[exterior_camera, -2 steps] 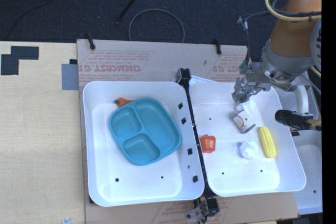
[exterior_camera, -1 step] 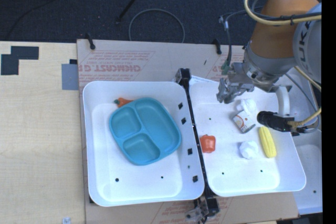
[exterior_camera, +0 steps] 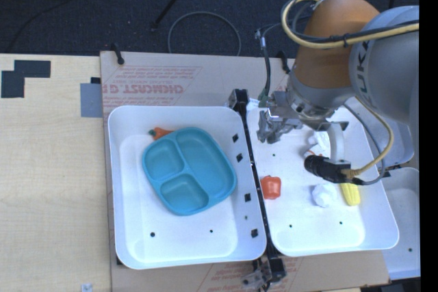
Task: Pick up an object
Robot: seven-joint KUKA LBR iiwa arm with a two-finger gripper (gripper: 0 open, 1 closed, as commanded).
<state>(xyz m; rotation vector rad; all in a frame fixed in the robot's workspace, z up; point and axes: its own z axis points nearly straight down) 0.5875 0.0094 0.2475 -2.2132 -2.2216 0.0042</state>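
- While hunting a pick, gripper (exterior_camera: 268,130) is hovering nr right bin (exterior_camera: 383,229) top-left corner; grip state: can't tell.
- Red obj (exterior_camera: 272,187) is lying by left edge, untouched.

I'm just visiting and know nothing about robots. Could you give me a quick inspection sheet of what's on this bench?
Surface: two white bins, left bin, right bin, on cardboard.
Job's things: blue plate over an orange piece, left bin; red pepper, corn, white lump, right bin.
Clutter: nothing seen.
Hand: hand at right bin's upper left; nothing seen in it.
Cables: yellow hose on the arm; wires on the floor.
Surroundings: dark carpet, wooden table.
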